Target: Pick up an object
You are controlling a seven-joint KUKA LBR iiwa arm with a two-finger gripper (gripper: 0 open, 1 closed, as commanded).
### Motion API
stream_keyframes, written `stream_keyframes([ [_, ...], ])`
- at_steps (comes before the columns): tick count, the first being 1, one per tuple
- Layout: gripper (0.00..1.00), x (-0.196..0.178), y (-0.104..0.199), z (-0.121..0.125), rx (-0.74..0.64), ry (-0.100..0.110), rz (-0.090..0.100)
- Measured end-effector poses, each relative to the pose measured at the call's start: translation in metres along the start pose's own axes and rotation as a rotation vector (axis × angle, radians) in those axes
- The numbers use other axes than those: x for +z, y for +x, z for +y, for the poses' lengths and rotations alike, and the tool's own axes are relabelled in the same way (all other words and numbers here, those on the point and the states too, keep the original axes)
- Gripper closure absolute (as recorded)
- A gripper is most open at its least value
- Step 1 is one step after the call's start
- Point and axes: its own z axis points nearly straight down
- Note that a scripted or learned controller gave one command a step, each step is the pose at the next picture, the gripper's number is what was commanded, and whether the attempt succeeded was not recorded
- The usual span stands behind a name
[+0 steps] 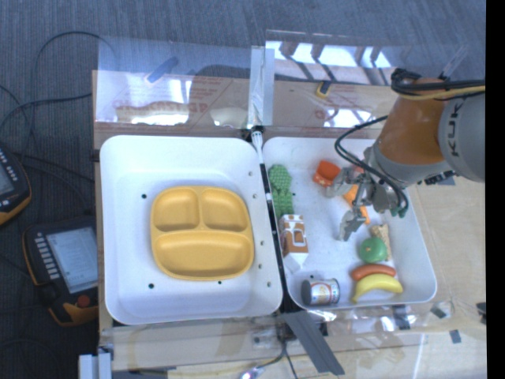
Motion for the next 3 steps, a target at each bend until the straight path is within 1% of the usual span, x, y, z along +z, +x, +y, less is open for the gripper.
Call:
stream_keyframes([
  [1, 1.00, -0.011, -0.002, 0.001, -0.001, 0.003, -0.006],
  [2, 0.00, -0.011, -0.002, 0.001, -0.001, 0.002, -0.006],
  [3, 0.00, 0.000, 0.001, -0.002, -0.010, -0.004, 0.001],
])
